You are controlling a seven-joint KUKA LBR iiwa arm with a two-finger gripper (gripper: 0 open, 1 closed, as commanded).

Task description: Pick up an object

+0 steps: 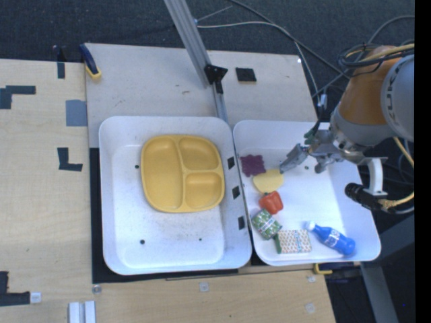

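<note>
The right bin holds several small objects. A purple piece lies at its left, with a yellow piece just below it and a red pepper-like toy under that. Lower down lie a green item, a patterned packet and a blue bottle. My gripper hangs over the upper middle of this bin, to the right of the purple and yellow pieces. Its fingers are spread open with nothing between them.
The left bin carries a yellow divided plate. A metal pole slants down to the gap between the bins. Cables trail across the back and around the arm at right.
</note>
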